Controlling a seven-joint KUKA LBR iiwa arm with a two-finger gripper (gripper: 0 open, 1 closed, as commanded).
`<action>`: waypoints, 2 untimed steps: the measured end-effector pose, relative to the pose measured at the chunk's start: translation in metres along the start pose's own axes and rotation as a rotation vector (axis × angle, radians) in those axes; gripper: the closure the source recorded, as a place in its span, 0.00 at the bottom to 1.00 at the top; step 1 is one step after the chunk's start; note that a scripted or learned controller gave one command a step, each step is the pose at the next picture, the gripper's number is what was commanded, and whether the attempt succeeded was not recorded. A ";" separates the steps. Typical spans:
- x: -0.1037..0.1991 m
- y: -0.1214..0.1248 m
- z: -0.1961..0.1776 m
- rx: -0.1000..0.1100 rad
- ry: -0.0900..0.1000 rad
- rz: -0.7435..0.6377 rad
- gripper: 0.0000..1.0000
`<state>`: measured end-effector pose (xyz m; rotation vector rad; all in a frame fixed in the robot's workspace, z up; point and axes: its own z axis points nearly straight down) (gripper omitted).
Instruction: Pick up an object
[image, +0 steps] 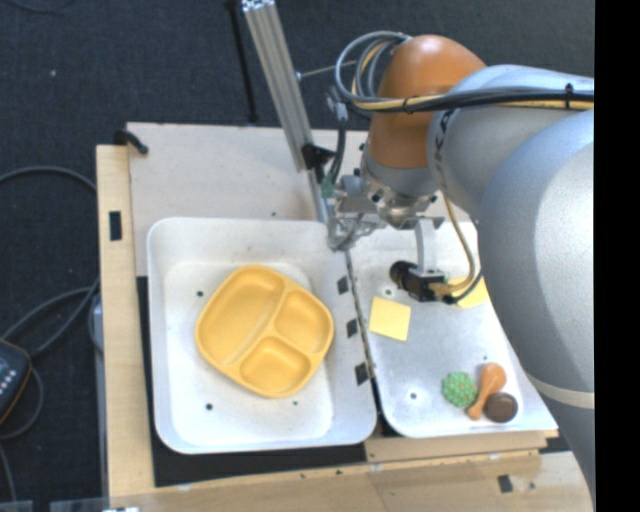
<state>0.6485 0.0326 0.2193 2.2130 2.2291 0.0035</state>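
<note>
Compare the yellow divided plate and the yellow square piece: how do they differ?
The divided plate lies in the left bin; the square piece lies in the right bin. The plate looks far larger than the square. The plate is molded into three compartments with rounded corners; the square looks flat and plain. The plate is a deeper orange-yellow, the square paler. Both are yellow and lie apart from other items.
</note>
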 end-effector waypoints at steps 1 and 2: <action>0.051 0.025 -0.004 -0.001 0.000 0.000 1.00; 0.048 0.024 -0.004 0.002 -0.003 0.002 0.00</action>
